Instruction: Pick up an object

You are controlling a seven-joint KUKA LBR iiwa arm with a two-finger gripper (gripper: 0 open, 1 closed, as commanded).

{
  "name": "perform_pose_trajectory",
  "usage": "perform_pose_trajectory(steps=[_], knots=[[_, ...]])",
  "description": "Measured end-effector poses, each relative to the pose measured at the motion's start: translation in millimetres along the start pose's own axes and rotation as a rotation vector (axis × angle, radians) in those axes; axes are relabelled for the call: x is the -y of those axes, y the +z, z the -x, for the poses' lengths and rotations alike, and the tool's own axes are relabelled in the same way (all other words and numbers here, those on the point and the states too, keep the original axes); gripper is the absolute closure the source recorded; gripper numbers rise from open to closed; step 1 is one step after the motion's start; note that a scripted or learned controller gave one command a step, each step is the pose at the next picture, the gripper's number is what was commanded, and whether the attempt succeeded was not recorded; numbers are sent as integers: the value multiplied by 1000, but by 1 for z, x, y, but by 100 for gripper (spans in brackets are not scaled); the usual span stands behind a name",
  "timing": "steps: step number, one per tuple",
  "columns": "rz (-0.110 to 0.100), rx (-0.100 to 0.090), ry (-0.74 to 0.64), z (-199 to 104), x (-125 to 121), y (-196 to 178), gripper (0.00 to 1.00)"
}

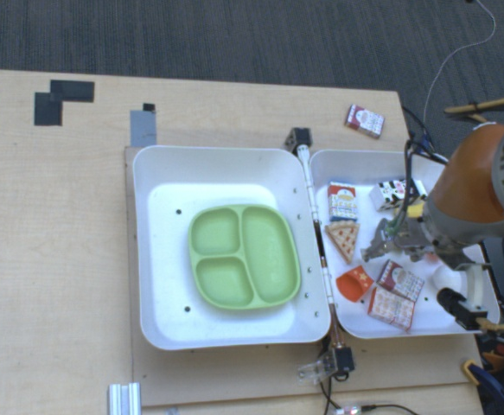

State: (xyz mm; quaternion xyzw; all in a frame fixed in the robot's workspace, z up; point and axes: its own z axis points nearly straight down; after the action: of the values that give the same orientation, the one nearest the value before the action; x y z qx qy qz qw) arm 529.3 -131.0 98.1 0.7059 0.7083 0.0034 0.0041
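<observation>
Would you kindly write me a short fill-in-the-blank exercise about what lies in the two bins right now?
1. The green divided plate lies in the ____ bin as the camera sees it.
2. The plate has ____ compartments.
3. The pizza slice toy lies in the right bin, just below a small red and ____ carton.
4. The gripper hangs over the ____ bin.

Missing words: left; three; white; right

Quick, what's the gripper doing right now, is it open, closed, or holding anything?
Gripper: over the right bin, above the toy pizza slice and small cartons; open or shut cannot be told.
</observation>
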Motion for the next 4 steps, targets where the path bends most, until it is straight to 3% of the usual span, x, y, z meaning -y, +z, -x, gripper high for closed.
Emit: perform_pose_trajectory(steps=[1,2,3,4], knots=[[2,1,2,-36,39,10,0],[7,2,2,-36,37,-1,100],[7,1,2,-36,37,-1,0],[11,1,1,-37,35,-12,100]])
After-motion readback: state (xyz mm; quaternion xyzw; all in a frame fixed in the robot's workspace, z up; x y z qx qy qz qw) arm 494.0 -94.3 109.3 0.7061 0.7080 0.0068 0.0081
